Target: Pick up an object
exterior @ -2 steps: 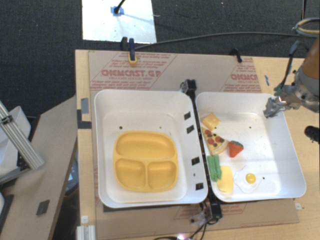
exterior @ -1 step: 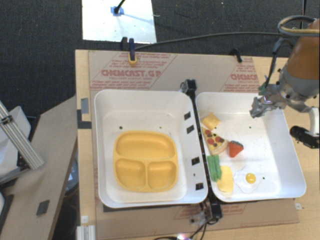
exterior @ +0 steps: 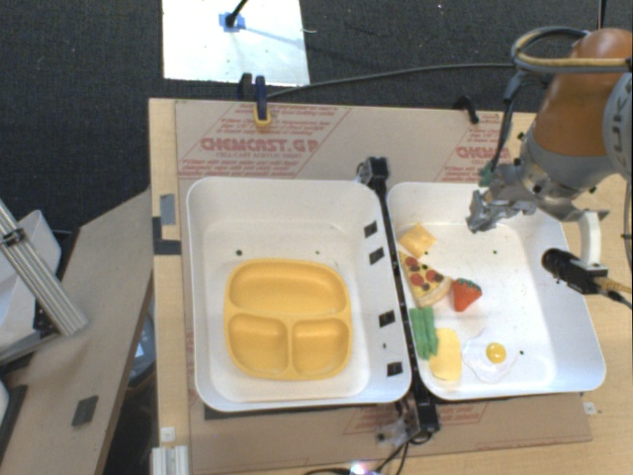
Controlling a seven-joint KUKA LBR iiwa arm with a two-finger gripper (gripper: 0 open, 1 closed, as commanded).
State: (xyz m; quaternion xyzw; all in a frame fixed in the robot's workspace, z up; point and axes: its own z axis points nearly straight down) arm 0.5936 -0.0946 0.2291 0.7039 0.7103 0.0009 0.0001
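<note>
Lying in the right bin (exterior: 554, 364), toward its left wall: a cluster of toy food pieces, all apart from the hand. Listed from far to near:
- yellow cheese wedge (exterior: 416, 238), flat, pale, nearest the bin's far side;
- pizza slice (exterior: 425, 278), tan crust, red dots, just beside the cheese wedge;
- strawberry (exterior: 467, 293), red with green top, just right of the pizza slice;
- green vegetable piece (exterior: 423, 332), long, narrow, lengthwise along the divider;
- pale yellow piece (exterior: 446, 354), oblong, touching or just beside the green piece;
- fried egg (exterior: 494, 355), white with yellow yolk, near the bin's near edge.

Hovering over the far part of the right bin: hand (exterior: 481, 214), grey, on a grey arm with orange band (exterior: 584, 107); open or closed, cannot tell. Nothing seen between its tips.

Holding a yellow compartment tray (exterior: 289, 317) with three wells: left bin (exterior: 213, 226), white, shallow.

Carrying both bins: surface (exterior: 297, 137), covered by a brown sheet with red lettering. Beyond it, dark carpeted floor (exterior: 79, 67) and a white sheet (exterior: 262, 52). At left, a tan side panel (exterior: 99, 295).
</note>
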